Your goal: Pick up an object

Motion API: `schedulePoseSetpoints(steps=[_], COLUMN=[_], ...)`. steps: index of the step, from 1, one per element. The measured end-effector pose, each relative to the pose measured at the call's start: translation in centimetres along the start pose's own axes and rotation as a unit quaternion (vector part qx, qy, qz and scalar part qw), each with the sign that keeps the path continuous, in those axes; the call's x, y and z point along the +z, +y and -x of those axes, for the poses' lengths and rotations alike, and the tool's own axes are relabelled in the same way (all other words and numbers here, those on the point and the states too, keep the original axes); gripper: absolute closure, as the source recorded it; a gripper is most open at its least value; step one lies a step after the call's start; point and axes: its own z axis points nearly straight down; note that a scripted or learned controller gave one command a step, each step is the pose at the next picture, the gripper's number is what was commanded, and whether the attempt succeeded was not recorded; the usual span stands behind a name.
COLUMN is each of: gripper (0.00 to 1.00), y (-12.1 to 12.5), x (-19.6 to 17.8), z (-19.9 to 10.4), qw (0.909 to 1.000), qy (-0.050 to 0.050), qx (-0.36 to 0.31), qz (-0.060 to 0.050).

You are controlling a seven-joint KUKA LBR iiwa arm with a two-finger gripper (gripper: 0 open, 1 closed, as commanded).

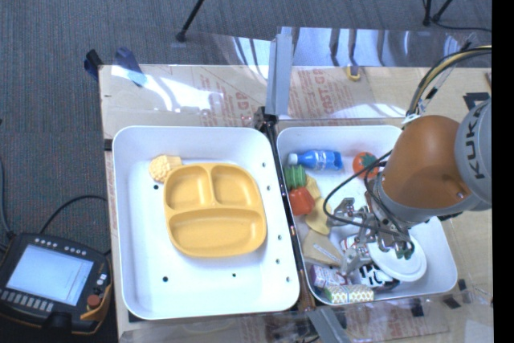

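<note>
Fingers [365, 253] sit low in cluttered right bin [440, 253]; their state is unclear.

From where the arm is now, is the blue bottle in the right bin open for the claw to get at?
Probably yes. The blue bottle lies flat near the right bin's far edge with nothing on top of it, and the claw is lower in the same bin, among other items.

A yellow three-part plastic tray [214, 209] is being shown in the white left bin [128, 173]; blue is being worn by a white-capped bottle [316, 160]; orange is being displayed on the grey arm's band [423, 165].
</note>
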Motion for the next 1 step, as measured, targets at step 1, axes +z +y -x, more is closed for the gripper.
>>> schedulePoseSetpoints(steps=[1], gripper=[0.0], y=[0.91], x=[-0.87], z=[9.24], qw=[0.9862], qy=[0.0], qx=[0.166], qz=[0.0])
